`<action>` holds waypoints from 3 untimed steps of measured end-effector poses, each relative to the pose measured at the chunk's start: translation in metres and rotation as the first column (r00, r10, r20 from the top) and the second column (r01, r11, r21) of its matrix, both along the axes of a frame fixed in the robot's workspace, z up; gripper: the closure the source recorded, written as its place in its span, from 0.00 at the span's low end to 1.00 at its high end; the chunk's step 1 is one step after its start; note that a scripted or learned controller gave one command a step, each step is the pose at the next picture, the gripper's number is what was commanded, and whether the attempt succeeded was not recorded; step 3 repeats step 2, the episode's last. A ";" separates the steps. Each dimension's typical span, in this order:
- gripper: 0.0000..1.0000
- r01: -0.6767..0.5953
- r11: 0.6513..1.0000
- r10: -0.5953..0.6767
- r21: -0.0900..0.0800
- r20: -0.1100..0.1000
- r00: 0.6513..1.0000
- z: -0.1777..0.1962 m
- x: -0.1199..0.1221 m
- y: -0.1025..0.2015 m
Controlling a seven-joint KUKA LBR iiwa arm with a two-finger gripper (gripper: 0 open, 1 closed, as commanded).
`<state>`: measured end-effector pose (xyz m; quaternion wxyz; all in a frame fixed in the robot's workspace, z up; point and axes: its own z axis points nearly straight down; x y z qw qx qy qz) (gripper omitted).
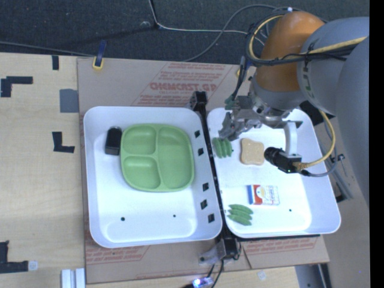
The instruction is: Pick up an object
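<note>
Toast is the handiest landmark here, a pale slice lying flat near the middle of the right bin. The gripper hangs up and to the left of the toast, close to the divider between the bins, and whether it's apart or closed on anything can't be made out, the wrist hardware hides that.

So what's it going for? Best guess is the green pods, a little bunch lying just left of the toast and pretty much directly below the gripper. Their long axis runs roughly top to bottom, a bit tilted. If that's the target, the arm only needs to drop nearly straight down and close across the short width of the bunch. The toast is the other close candidate, down and to the right of the gripper.

Count-wise: one toast, one small card pack below the toast, two bunches of green pods, with the second bunch further below and left of the toast. Way left of the toast, in the left bin, there's one green divided plate and one dark block touching the plate's left edge. Two bins total, one arm.
</note>
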<state>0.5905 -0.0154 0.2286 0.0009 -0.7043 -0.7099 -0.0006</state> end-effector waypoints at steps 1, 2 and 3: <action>1.00 0.001 1.000 -0.001 0.000 -0.002 1.000 0.004 -0.012 0.053; 1.00 0.002 1.000 -0.002 -0.002 -0.004 1.000 -0.011 -0.017 0.104; 1.00 0.002 1.000 -0.002 -0.002 -0.004 1.000 -0.011 -0.017 0.104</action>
